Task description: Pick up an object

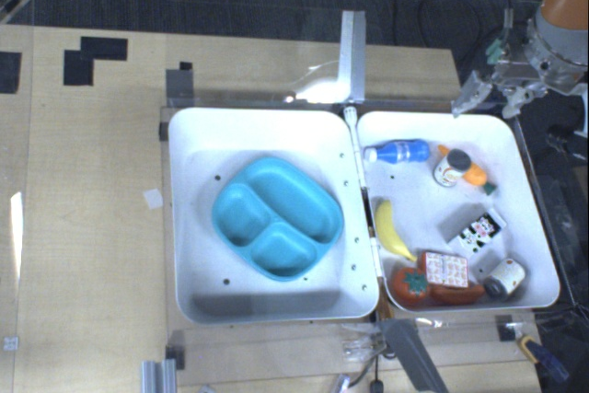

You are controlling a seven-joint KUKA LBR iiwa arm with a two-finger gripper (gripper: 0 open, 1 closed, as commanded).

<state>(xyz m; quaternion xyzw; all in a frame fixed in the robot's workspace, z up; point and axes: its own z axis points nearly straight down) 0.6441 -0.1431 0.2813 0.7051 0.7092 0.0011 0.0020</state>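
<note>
so the hand [488, 87] hangs at the upper right of the frame, just past the far rim of the right bin [529, 189], with the arm's orange band cut off by the frame's right edge. it sits over the worktop rather than over the clutter, which reads to me as a pause before a descent, not a grasp; nothing is between its fingers. whether those fingers are apart or together i cannot tell, since the metal parts blur into the cables behind them.

everything worth picking lies in the right bin, likely heaped there so any drop lands on something. a blue bottle [398, 151] lies on its side near the top left corner, a small can [450, 168] touches an orange piece [475, 175] just right of it, a banana [392, 232] runs along the left wall, a dark patterned box [475, 228] sits mid bin, and a pink checked block [445, 269] rests on a red thing [433, 288] at the bottom, beside a small cup [505, 276].

the left bin [189, 198] holds a blue divided tray [276, 216], probably left out of play.

the red thing is half covered and hard to name. the can's label is too small to read, and glare whitens the rim near the centre post [353, 51].
</note>
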